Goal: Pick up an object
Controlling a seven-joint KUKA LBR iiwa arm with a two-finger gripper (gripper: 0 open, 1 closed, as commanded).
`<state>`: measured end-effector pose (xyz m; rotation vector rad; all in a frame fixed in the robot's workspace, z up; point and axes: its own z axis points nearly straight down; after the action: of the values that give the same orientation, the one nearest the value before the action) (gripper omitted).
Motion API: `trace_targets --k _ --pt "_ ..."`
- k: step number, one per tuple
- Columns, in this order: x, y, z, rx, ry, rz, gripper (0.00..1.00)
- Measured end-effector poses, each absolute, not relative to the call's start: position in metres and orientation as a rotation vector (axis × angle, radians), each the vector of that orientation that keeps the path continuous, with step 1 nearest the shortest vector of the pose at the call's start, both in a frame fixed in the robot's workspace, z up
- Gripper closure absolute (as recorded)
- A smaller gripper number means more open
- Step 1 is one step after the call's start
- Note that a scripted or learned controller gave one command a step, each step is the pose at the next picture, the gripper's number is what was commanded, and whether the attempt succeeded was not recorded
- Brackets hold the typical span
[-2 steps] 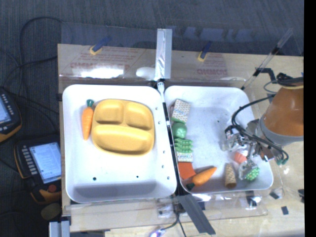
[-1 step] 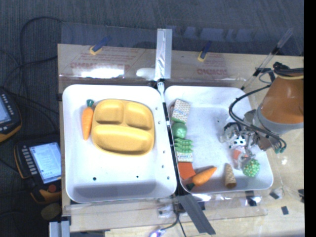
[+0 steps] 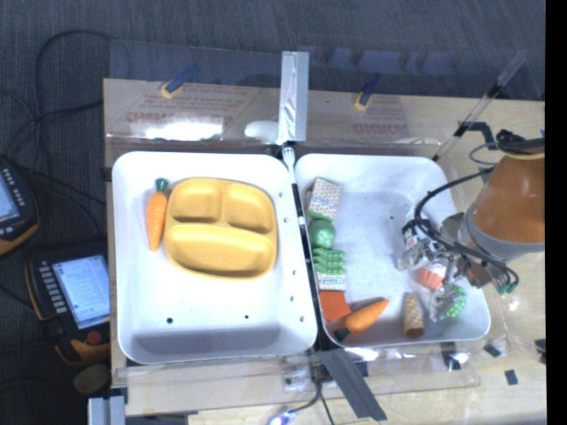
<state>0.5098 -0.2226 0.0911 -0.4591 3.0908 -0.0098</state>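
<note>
End effector (image 3: 434,273) low at right bin's (image 3: 372,180) three o'clock, over orange piece (image 3: 431,279); grip state indiscernible; could slip against clutter.

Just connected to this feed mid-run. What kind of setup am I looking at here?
Most likely a lab bench for robot grasping trials: two white bins side by side holding toy food such as a carrot and a yellow divided tray, cables and a handheld control pendant on grey carpet.
</note>
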Motion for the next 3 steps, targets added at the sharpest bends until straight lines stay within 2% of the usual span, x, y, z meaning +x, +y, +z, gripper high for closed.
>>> trace_targets --k 1,2,3 --pt "0.513 -0.224 0.090 -0.286 3.118 -0.006 0.00" --pt "0.571 -0.192 0.090 -0.316 3.110 -0.009 0.00" --pt "0.536 -0.224 0.090 -0.364 3.108 -0.009 0.00"
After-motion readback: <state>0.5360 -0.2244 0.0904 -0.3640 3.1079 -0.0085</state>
